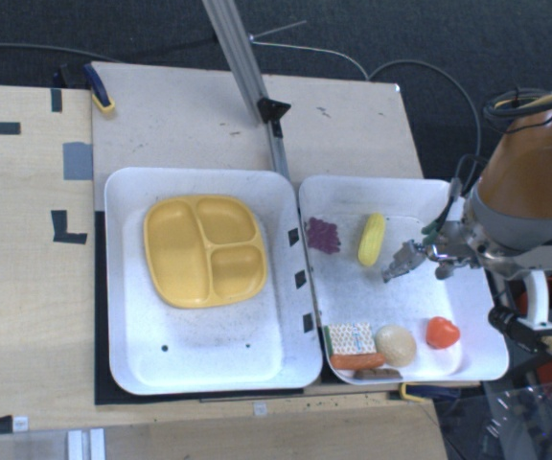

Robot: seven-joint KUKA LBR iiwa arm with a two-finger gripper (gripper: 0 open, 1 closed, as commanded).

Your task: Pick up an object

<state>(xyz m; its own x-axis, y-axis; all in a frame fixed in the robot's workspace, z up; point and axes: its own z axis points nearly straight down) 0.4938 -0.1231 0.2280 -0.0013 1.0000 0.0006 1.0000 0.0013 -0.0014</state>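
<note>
Corn (372,240), the little yellow cob, looks like the likeliest pick, since it's parked in the upper middle of the right bin (468,357) just left of the gripper (398,264). It's lying flat and nearly upright in the frame, slightly tilted, with bare white floor all round it, so it can be approached without anything else being bumped. Bright yellow, stubby, rounded at both ends, probably hard toy plastic, so some slipping should be expected.

The gripper is hung low over the bin, right of centre in the frame, with the arm coming in from the right edge. Nothing can be seen between the fingers; how far apart they are can't be made out at this size, so no guess is made.

The other stuff is bunched away from it: purple grapes (323,235) to the corn's left, and along the bin's bottom edge a patterned block (351,337), an orange carrot (356,360), a pale egg (397,344) and a red tomato (442,333). The yellow divided plate (205,250) is sat alone in the left bin (132,353), well out of the way.
</note>
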